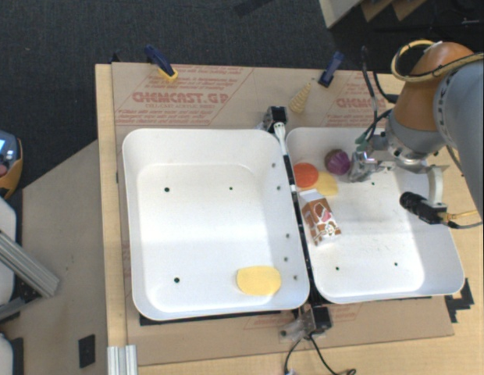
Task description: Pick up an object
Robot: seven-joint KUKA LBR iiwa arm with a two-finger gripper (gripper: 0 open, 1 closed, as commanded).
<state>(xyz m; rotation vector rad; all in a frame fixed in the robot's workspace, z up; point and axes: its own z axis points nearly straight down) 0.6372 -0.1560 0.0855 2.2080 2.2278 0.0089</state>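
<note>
Tool (pixel 361 166) low in right bin (pixel 429 276), just right of purple ball (pixel 337 162). Orange ball (pixel 306 175), yellow piece (pixel 327 184) adjacent. Snack packet (pixel 320 219) flat, long axis near-to-far. Yellow disc (pixel 258 280) in left bin (pixel 144 209).

We see two bins (pixel 203 151) of smooth white plastic with a slight sheen, resting on a matt brown cardboard sheet (pixel 226 92) with red print. The packet (pixel 321 219) near the right bin's left edge looks glossy; the arm (pixel 453 100) looks smooth.
</note>
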